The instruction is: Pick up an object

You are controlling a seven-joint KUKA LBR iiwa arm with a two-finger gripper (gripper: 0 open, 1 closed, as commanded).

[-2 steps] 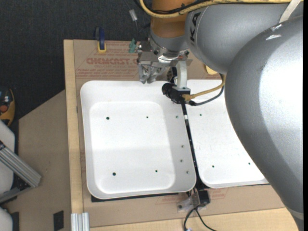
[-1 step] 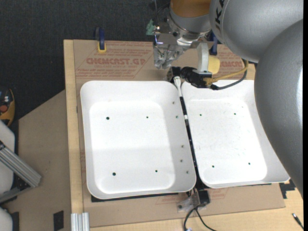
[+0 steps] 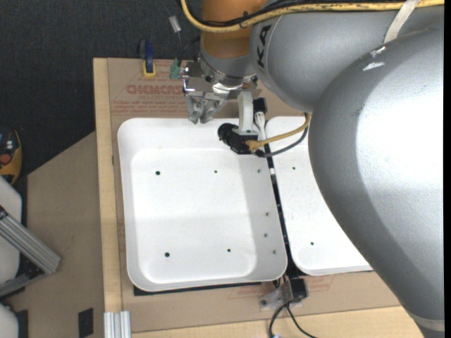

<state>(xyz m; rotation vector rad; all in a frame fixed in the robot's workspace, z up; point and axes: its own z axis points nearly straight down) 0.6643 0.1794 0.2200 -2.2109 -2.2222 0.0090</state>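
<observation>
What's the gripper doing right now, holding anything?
Gripper: above the far rim of the left bin, with nothing visible between its fingers; open or shut cannot be told from this angle.

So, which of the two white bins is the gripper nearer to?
The left bin. The gripper hangs at its far rim, near the back edge, while the right bin lies mostly under the arm.
</observation>
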